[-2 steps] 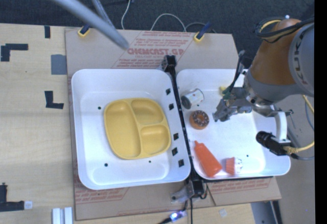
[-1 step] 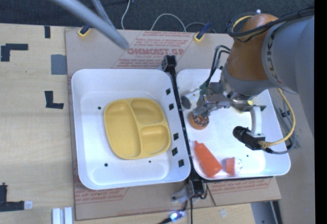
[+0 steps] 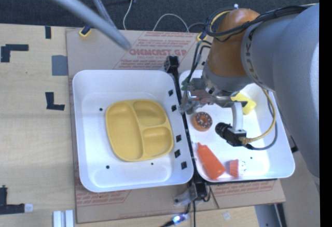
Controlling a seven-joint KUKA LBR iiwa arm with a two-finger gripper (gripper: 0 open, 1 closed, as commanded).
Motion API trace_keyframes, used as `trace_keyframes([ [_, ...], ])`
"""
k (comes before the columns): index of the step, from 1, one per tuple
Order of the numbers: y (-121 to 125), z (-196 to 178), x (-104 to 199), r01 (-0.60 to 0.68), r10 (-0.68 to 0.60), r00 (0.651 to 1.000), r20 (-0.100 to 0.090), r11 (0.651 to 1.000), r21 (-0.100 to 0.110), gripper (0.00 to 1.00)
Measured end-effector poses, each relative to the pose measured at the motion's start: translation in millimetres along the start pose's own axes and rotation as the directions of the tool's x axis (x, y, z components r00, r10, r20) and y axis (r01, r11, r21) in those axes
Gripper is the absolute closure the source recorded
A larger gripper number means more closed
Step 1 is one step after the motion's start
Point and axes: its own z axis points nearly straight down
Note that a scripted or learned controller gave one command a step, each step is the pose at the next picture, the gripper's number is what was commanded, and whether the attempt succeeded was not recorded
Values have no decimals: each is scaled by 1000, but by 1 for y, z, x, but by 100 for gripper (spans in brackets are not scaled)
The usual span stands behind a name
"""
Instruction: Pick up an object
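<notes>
The left bin (image 3: 85,117) holds a yellow divided plate (image 3: 139,129) lying flat, well apart from the arm, while in the right bin (image 3: 282,161) the gripper (image 3: 196,97) hangs low at the bin's left wall, just above a small round brown doughnut-like toy (image 3: 202,121); whether it is spread or pinched I cannot tell, as the wrist hides it. To do the pick well, I judge it should centre over that round toy before descending, keeping clear of the wall, with the orange carrot-shaped toy (image 3: 210,161) and the yellow piece (image 3: 245,103) by the wrist left undisturbed
</notes>
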Motion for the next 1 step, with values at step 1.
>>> trace_keyframes([
  [1,20,-13,45,0,0,1000,0,1000,-2,100],
])
